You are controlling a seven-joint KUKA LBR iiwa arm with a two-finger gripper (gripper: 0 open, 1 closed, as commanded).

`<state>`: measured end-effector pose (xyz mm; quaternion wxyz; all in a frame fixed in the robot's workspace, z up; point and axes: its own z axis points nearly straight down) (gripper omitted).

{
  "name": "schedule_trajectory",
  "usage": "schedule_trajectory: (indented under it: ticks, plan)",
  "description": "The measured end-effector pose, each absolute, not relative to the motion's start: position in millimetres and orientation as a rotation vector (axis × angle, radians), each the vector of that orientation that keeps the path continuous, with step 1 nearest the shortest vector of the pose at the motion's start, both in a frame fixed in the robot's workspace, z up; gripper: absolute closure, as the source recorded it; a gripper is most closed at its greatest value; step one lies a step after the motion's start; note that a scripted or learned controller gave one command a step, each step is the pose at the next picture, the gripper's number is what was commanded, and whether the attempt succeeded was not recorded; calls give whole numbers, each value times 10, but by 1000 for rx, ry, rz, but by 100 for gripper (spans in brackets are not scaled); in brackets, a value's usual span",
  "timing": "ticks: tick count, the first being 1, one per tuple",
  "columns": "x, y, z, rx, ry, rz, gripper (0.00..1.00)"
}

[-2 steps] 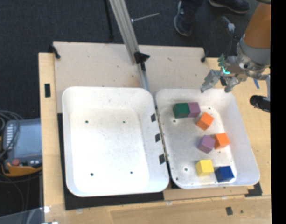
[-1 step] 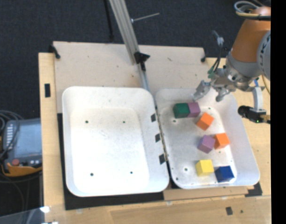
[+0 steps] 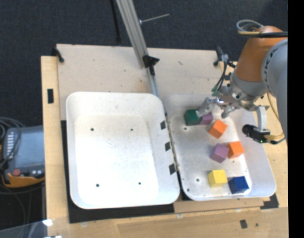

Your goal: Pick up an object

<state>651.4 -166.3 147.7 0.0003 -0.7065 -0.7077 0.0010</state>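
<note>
Plainly, the gripper (image 3: 214, 104) hangs low over the right bin's (image 3: 256, 188) far end; whether it is parted or clamped I cannot tell; a small purple block (image 3: 207, 117) lies just left of it, touching the green block (image 3: 192, 117).

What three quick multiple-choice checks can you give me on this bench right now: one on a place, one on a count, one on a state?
1. Where does the green block lie?
A. Far corner of the right bin, nearest the left bin
B. Middle of the left bin
C. On the bare bench

2. How many orange blocks are in the right bin?
A. One
B. Two
C. Four

3. What is the state of the yellow block?
A. Lifted clear of the bin
B. Resting on the bin floor beside the blue block
C. Stacked on a purple block

Answers:
1 A, it sits by the divider at the bin's far end.
2 B, one mid-bin, another beside a purple block.
3 B, it lies flat near the front edge.
</note>
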Motion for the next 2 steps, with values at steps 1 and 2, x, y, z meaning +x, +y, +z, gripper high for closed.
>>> schedule_trajectory:
  ticks: [1,2]
  plan:
    - [6574,-1685,1254,-2231,-2237,-16,0]
    - [6590,-1692,1368,-2236,-2238,-23,100]
